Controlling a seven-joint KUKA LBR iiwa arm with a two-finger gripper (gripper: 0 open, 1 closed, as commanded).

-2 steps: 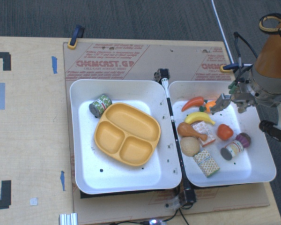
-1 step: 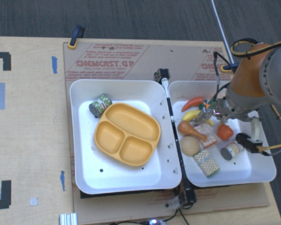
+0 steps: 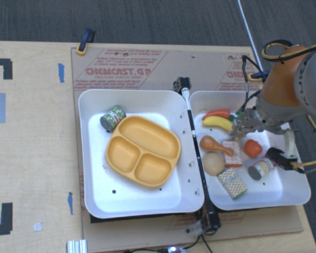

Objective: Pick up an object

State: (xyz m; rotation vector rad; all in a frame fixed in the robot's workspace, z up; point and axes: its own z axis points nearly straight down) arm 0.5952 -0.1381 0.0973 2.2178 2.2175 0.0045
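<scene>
Your left bin (image 3: 89, 157) holds one yellow divided plate (image 3: 142, 151) and one small can (image 3: 112, 118). Your right bin (image 3: 295, 191) holds a banana (image 3: 218, 122), red pepper (image 3: 217, 113), drumstick (image 3: 216, 144), potato (image 3: 214, 163), tomato (image 3: 253, 148), carton (image 3: 232, 183) and jar (image 3: 261, 168). The arm (image 3: 289, 86) reaches in over the right bin, gripper (image 3: 243, 125) beside the banana; you cannot tell the fingers' state.

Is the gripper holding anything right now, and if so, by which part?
Cannot be told. The gripper is low in the right bin, beside the banana and above the small pink packet, but nothing visibly sits between its fingers.
</scene>
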